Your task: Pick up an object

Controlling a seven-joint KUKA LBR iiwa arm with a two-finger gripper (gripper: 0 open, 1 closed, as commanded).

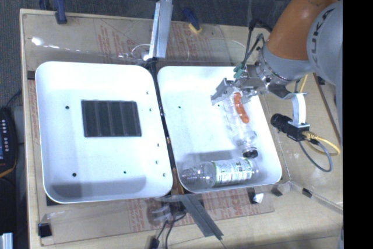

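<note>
Clear bottles [218, 172] lie in the right bin [192, 96] below the claw [233, 92].

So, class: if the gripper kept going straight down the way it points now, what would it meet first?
Probably the clear bottle with the orange part inside, lying in the right bin right under the gripper; depth is hard to judge.

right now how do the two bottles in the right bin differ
The labelled bottle lies along the right bin's near wall, pointing left to right; the clear bottle lies up and down the bin, under the gripper. The labelled bottle carries a white and green label; the clear bottle shows an orange piece inside and a dark cap at its near end. The labelled bottle looks fatter. Both are clear plastic, lying on their sides.
</note>
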